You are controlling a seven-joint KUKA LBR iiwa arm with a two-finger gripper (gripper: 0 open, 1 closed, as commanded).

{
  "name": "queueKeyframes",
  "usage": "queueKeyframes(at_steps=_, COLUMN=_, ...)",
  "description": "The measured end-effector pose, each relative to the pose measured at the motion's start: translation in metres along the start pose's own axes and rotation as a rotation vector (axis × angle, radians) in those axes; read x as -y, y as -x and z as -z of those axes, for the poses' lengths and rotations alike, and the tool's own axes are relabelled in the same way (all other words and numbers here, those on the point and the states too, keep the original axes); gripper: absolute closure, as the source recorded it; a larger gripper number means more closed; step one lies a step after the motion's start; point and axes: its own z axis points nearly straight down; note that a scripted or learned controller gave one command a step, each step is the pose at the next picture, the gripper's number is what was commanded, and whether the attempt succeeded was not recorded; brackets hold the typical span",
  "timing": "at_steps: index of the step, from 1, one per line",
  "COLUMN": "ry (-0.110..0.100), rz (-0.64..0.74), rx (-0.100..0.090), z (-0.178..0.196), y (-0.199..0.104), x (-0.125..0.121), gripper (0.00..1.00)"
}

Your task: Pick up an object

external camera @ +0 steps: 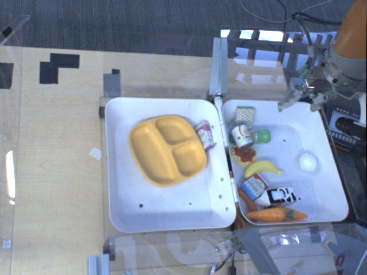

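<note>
at the upper right of the frame the gripper (300,98) hangs over the top edge of the right bin (321,153), fingers spread, nothing between them. below it lie a can (241,135), a banana (262,168), a white ball (308,162) and a carrot (274,214). the left bin (120,205) holds a yellow divided plate (167,149).

Two shallow white bins sit side by side on a pale wooden bench (57,153). The left bin (120,211) lies at nine o'clock of the right bin (330,171). Black L-shaped marks (57,66) lie at eleven o'clock of the left bin. A dark cable (261,7) loops at twelve o'clock.
</note>
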Motion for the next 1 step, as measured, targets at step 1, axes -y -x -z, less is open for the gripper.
queueKeyframes(at_steps=1, ry=-0.001, rz=0.164, rx=-0.001, z=-0.1063, y=-0.0159, x=0.0187, gripper=0.0)
